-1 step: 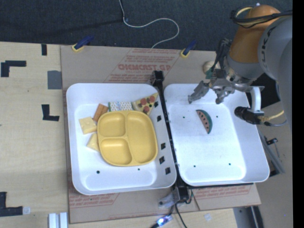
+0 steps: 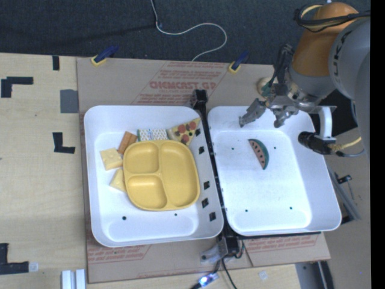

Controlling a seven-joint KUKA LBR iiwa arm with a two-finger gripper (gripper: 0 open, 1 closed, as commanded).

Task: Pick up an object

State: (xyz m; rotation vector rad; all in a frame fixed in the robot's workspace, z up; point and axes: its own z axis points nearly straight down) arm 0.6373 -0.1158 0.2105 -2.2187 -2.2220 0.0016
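- The watermelon slice, a small curved wedge with a green rind and a red face, lies flat on the floor of the right bin, in its upper half and somewhat right of the bin's middle.
- The gripper hangs over the far rim of that same bin, above the slice in the view; its two dark fingers are spread apart with nothing between them.
- Slice and gripper are near but apart; no contact is seen.
- The arm enters from the right, its orange band visible above the grey wrist.
- The left bin holds a yellow divided plate with three compartments, resting near the bin's centre.
- Several small food pieces lie around the plate's upper and left edges: tan squares to the left, a brown strip beside them, and patterned pieces along the top. Some touch or are tucked partly beneath the plate's edge; their exact kinds cannot be told.
- Both bins sit side by side on a cardboard sheet bearing red printing, held by blue clamps at its far edge.
- The cardboard rests on a light wooden bench marked with black tape pieces.
- Beyond the bench lies dark carpet, with a thin white cable looping across it.
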